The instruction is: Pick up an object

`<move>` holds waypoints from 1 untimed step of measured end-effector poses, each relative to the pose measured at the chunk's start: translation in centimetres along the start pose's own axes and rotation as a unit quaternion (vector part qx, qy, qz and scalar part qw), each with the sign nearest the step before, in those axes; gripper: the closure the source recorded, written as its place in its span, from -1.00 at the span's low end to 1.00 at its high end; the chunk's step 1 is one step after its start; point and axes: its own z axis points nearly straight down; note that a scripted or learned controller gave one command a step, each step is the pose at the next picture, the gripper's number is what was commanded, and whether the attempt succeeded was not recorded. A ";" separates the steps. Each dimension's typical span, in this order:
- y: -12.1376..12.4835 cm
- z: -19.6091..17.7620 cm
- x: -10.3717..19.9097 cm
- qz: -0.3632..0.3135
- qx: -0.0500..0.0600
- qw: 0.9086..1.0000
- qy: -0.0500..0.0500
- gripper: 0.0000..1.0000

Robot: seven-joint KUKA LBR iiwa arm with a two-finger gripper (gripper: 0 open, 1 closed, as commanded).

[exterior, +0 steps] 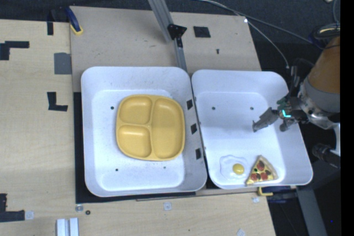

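Note:
In the right bin (238,91), near its front edge, lie a toy fried egg (234,166) and, just to its right, a toy pizza slice (261,170). A yellow divided plate (150,127) rests in the middle of the left bin (99,119). My gripper (272,123) reaches in over the right bin's right side, above and behind the pizza slice. It is open, its dark fingers (260,124) spread apart with nothing between them. The arm's orange band (327,72) shows at the right edge.
A grey metal bar (157,0) slants down from the top to the gap between the bins. Cables run across the dark floor behind the bench. The back half of the right bin is bare white floor.

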 end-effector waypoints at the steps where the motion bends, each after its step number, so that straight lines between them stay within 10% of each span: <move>1: 0.1 -0.1 0.0 0.000 -0.001 1.000 0.000 -1.00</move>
